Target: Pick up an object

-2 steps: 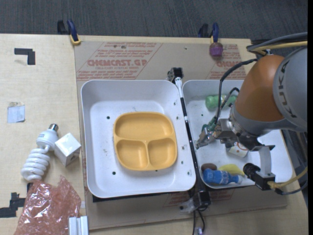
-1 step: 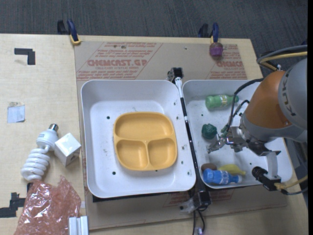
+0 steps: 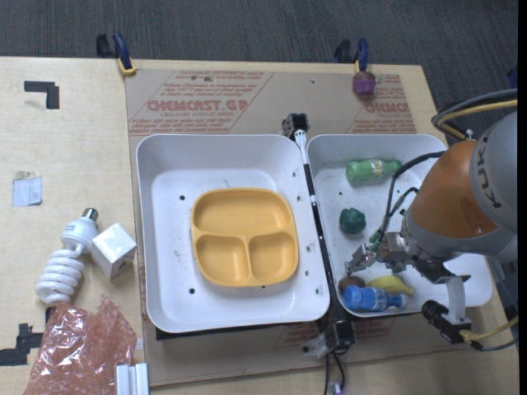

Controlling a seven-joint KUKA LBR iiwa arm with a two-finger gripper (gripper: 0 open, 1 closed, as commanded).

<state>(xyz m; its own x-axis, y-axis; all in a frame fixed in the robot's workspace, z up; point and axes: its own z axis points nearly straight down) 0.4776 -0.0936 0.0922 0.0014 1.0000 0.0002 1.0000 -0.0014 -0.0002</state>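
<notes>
The right bin [image 3: 329, 151] holds a light green bottle [image 3: 372, 169] at the back and a dark green lump [image 3: 352, 220] in the middle. A blue bottle [image 3: 370, 299] and a yellow banana [image 3: 390, 285] lie at the front. My gripper [image 3: 362, 258] hangs low over the front of this bin, just above and left of the banana and below the dark green lump. The orange-banded wrist [image 3: 449, 204] covers the bin's right side.
The left bin [image 3: 156, 220] holds a yellow divided plate [image 3: 244, 237]. On the bench to the left lie a spiral light bulb [image 3: 66, 262], a white cube [image 3: 114, 249] and a crumpled pink bag [image 3: 78, 348]. A purple object [image 3: 364, 82] sits behind the bins.
</notes>
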